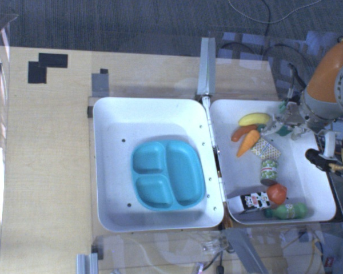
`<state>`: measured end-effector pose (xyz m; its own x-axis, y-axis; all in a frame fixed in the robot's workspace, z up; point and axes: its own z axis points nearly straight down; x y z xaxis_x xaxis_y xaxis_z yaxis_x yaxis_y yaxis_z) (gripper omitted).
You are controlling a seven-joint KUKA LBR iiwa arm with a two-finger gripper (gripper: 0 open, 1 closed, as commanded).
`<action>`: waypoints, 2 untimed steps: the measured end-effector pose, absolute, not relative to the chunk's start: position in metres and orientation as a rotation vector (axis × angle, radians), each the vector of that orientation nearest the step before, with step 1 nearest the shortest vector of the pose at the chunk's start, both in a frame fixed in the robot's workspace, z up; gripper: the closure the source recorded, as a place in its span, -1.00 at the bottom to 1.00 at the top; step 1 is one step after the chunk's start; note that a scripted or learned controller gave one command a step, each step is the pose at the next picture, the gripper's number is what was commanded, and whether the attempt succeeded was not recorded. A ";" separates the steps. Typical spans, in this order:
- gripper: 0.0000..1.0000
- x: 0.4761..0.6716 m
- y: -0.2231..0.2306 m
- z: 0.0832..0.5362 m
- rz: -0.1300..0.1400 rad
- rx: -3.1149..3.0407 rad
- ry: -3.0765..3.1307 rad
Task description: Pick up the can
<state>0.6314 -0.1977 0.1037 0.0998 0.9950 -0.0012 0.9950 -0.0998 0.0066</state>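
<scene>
The can (268,170) is small, with a green and white label, and stands in the middle of the right bin (314,181). A tomato (277,193) lies just below it and a patterned packet (266,149) just above. My gripper (288,123) hangs over the bin's upper right part, beside the banana (254,119). That puts it well above and to the right of the can, apart from it. The grey arm with its orange band (326,79) reaches in from the right.
In the right bin there are also a carrot (248,142), a red pepper (242,133), a black and white carton (254,202) and a green bottle (286,211). The left bin (111,153) holds a blue divided plate (168,173).
</scene>
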 end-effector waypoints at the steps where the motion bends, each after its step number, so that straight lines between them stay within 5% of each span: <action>1: -1.00 0.658 -0.083 0.087 0.006 2.440 1.975; 2: -1.00 0.669 -0.152 0.087 0.001 2.184 2.252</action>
<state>0.6692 -0.1516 0.0866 -0.0305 0.9995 -0.0027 0.9995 0.0305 0.0031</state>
